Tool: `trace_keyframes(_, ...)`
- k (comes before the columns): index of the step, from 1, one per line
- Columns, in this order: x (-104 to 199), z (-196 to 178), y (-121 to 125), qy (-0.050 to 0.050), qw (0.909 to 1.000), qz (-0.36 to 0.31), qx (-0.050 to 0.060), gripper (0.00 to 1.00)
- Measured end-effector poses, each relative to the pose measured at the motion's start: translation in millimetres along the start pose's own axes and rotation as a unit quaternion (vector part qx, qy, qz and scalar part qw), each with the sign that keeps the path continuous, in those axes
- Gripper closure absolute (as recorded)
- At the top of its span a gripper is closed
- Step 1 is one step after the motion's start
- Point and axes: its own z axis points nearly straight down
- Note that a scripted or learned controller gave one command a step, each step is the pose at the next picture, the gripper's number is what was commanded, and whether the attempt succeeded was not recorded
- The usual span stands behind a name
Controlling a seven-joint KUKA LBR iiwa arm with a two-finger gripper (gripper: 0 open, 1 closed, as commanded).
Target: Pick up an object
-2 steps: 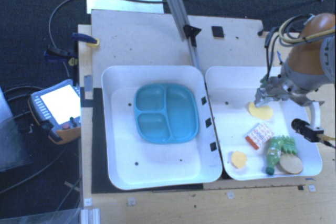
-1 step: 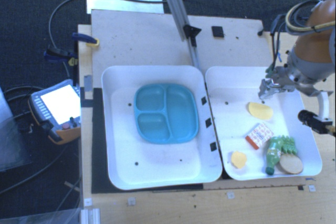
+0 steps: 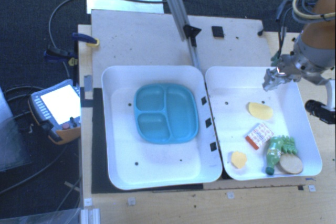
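Green bottle | upright-slanted in frame, cap toward viewer | right bin

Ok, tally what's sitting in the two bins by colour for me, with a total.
Blue: 1, the divided tray in the left bin
Yellow: 2, upper piece, lower piece
Red-and-white: 1, small box
Green: 2, bottle, spiky toy
Tan: 1, disc
Total: 7

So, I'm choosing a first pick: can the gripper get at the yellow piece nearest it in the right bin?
Probably yes. The gripper hangs above the right bin, and the yellow piece lies flat, apart from the red-and-white packet, with nothing over it.
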Motion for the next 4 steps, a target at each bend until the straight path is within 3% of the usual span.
trace_keyframes(2, 111, 15, -23, 0.001, 1.0000, -0.001, 0.003, 1.00)
trace_keyframes(4, 217, 13, -65, 0.001, 1.0000, -0.001, 0.003, 1.00)
